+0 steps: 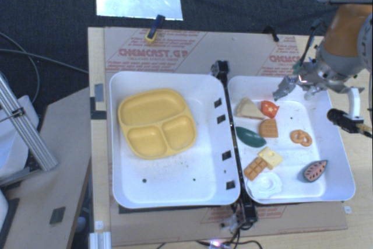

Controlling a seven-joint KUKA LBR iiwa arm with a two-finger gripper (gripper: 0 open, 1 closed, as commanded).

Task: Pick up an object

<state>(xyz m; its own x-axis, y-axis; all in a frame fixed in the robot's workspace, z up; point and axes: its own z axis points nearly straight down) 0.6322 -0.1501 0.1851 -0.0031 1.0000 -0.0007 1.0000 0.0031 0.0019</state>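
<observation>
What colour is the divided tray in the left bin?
Pale yellow. The tray has three compartments and shows clearly in the camera view.

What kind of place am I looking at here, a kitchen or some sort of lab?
Most likely a robotics lab bench, not a kitchen. A robot arm reaches over two white bins set on cardboard; the food looks like toy pieces, beside a yellow divided tray, with loose cables on dark carpet.

You see small toy foods scattered loosely in the right bin (341, 175): a red tomato (268, 108) at twelve o'clock, a pretzel (301, 137) at three, a white fried egg (267, 185) at six
</observation>
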